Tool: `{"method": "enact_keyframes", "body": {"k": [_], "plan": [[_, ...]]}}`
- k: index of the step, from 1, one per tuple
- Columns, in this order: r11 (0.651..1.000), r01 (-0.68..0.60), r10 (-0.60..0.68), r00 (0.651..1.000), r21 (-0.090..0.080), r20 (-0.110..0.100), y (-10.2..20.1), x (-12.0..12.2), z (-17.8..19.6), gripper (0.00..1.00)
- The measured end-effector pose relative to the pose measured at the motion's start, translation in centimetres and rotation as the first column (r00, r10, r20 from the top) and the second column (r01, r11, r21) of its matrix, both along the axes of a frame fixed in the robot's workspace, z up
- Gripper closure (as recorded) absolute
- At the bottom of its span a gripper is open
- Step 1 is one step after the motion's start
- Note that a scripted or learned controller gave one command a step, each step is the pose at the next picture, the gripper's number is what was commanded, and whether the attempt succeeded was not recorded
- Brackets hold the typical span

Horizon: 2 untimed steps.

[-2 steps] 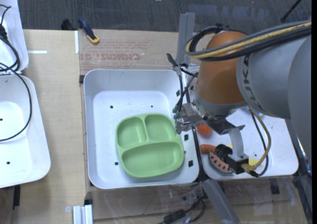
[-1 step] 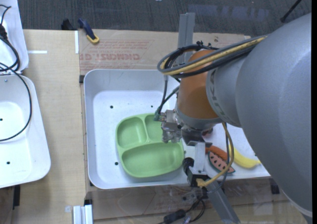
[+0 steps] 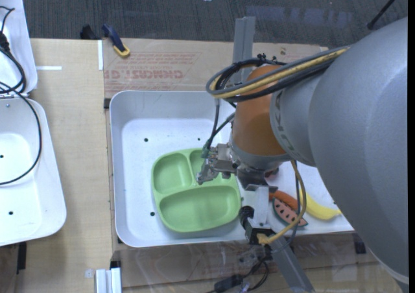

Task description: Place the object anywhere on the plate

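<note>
Single fixed camera above counter (image 3: 71,91), angled down on both white bins: right bin (image 3: 130,155) central, left bin (image 3: 26,220) cut by frame edge. Close range; arm (image 3: 363,129) bulks large at right.

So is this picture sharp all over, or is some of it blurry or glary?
In the camera view the big grey arm at the right looks soft, being nearest the lens, while the green divided plate and white bin are fairly crisp. The light is even and the shadows faint; the bin walls are bright, without harsh glare. The hand is small and hard to make out.
</note>
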<state>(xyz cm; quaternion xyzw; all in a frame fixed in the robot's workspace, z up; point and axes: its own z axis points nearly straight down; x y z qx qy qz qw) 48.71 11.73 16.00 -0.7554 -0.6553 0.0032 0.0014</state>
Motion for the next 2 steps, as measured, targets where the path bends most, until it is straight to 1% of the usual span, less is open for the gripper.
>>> {"method": "enact_keyframes", "body": {"k": [1,2], "plan": [[1.000,0.000,0.000,1.000,-0.002,-0.003,-0.15,0.02,0.79,1.00],[1.000,0.000,-0.001,1.000,-0.004,-0.007,-0.32,0.06,1.57,1.00]]}}
